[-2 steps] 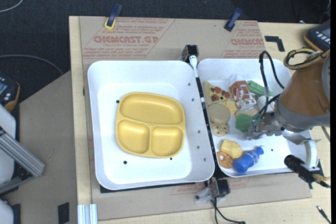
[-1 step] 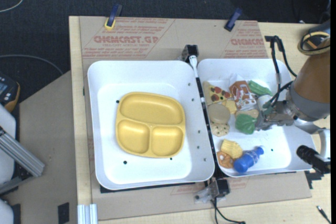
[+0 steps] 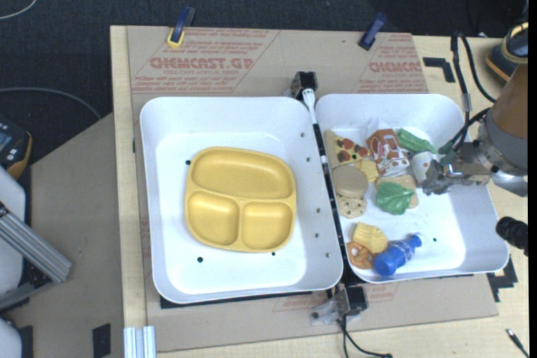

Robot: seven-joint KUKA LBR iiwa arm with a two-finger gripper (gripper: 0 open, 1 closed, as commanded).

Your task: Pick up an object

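Small toy-food pieces lie heaped in the right-hand shallow white bin (image 3: 470,239), and we judge one of these to be what the task wants lifted. Nearest the two-finger gripper (image 3: 432,178) is a crumpled green leaf-shaped piece (image 3: 393,196), just beside and slightly below the fingertips. Another elongated green piece (image 3: 414,139) lies a little above it, next to a red-and-white packet-like item (image 3: 385,146). Further left we see a flat slice printed like pizza (image 3: 346,149), a round tan cookie-like disc (image 3: 348,179) and a paler speckled piece (image 3: 350,203) beneath it. Toward the bin's near edge rest a yellow wedge resembling cheese (image 3: 368,237) and a small blue plastic bottle (image 3: 394,256) lying on its side.

We read the cluster as loose clutter, pieces touching and partly overlapping, which offers many candidate grasps. The gripper is low inside the bin at the heap's right edge, reaching from the grey arm (image 3: 503,138) on the right. Its fingers look slightly parted with nothing visibly between them, though at this size we cannot tell for certain, so we claim no hold.

In the left-hand white bin (image 3: 159,180) a yellow three-compartment plastic tray (image 3: 241,199) sits alone, well apart from the gripper. The two bins sit side by side on a brown cardboard sheet (image 3: 252,63).
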